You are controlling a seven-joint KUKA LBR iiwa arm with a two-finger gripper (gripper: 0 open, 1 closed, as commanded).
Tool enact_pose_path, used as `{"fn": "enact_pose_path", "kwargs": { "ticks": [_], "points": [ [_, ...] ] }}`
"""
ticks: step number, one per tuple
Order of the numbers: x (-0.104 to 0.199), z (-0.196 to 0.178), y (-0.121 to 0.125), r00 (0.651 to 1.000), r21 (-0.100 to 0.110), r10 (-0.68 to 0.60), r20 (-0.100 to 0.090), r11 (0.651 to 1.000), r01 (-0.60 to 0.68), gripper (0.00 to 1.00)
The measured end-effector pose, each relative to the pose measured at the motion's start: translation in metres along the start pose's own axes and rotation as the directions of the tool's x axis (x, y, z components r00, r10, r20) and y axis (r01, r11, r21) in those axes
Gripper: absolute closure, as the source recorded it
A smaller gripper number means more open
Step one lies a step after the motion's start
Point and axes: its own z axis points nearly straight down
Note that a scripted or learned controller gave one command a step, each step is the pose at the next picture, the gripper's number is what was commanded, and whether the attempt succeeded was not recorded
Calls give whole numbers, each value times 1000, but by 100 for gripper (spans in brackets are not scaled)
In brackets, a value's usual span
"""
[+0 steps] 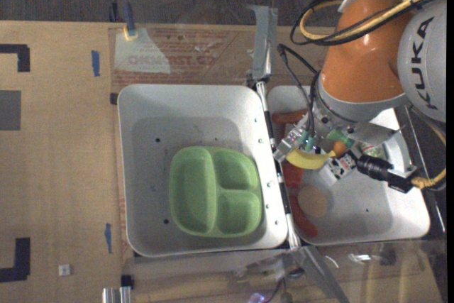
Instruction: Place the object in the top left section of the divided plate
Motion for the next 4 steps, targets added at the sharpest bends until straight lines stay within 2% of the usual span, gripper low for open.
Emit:
{"fn": "enact_pose_path", "kwargs": {
  "ticks": [1, 2, 3, 4],
  "points": [
    [-45, 62, 4, 999, 0, 41, 0, 999, -41, 100],
    [16, 62, -17, 991, -1, -136, -1, 991, 136, 100],
    [-31, 26, -23, 997, -4, 83, 3, 997, -83, 100],
    [62, 62, -8, 1000, 0, 29, -1, 1000, -29, 100]
  ]
}}
